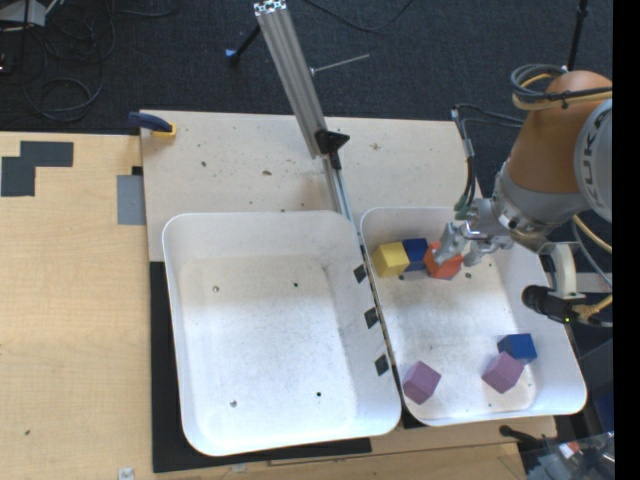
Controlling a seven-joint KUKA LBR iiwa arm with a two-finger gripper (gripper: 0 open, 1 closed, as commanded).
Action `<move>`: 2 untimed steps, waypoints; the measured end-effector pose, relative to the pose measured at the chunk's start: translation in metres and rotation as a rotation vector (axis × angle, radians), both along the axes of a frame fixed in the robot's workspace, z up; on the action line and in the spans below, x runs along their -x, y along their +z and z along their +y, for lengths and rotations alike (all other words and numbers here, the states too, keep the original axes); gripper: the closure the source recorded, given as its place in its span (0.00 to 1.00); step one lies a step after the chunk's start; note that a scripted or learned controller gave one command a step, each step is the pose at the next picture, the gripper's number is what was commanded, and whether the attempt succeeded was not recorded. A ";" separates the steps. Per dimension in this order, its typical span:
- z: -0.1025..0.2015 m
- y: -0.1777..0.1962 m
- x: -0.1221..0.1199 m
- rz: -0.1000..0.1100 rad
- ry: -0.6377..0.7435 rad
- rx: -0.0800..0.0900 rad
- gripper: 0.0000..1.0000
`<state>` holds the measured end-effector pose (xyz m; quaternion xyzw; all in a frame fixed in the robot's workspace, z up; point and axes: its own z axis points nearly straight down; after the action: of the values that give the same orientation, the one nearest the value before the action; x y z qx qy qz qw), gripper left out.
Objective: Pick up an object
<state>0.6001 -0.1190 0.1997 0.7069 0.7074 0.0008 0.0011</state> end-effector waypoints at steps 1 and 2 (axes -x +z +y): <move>-0.008 0.049 0.008 0.001 -0.005 0.000 1.00; -0.009 0.094 0.007 0.001 -0.001 0.000 1.00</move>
<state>0.5930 -0.1279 0.2933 0.7071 0.7071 0.0005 0.0009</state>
